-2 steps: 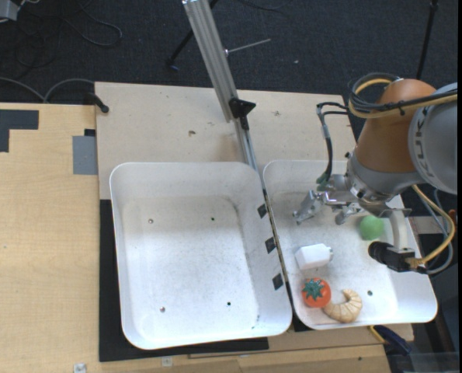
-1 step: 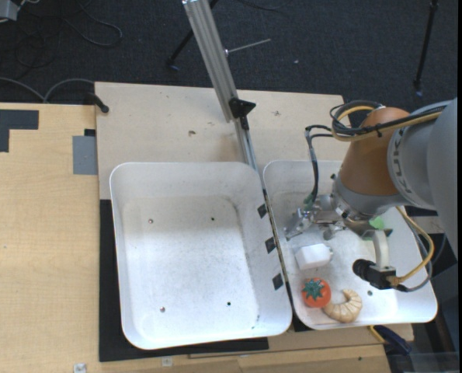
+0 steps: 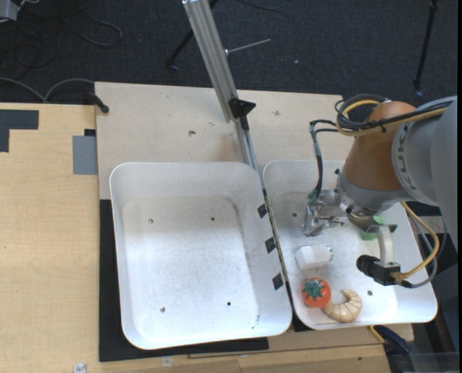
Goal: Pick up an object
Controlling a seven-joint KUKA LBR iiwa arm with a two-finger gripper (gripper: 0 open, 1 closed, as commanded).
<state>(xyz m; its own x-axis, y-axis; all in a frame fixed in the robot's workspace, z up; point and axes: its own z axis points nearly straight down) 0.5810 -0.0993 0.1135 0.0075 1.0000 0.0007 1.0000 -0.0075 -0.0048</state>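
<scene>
We've got three candidates in the right-hand shallow white plastic bin (image 3: 417, 305), all toward its near end. Taking the small white blocky object (image 3: 313, 256) as our landmark: the red toy tomato with a green stalk (image 3: 316, 292) sits just in front of it, and the tan croissant-shaped toy (image 3: 344, 306) lies right beside the tomato, maybe touching.

The grey arm's gripper (image 3: 321, 216) hovers just behind the white block; we honestly can't tell how it's set.

All look light. We reckon the tomato's round and slippery, so squeeze across its middle. The block probably offers flatter sides.
</scene>
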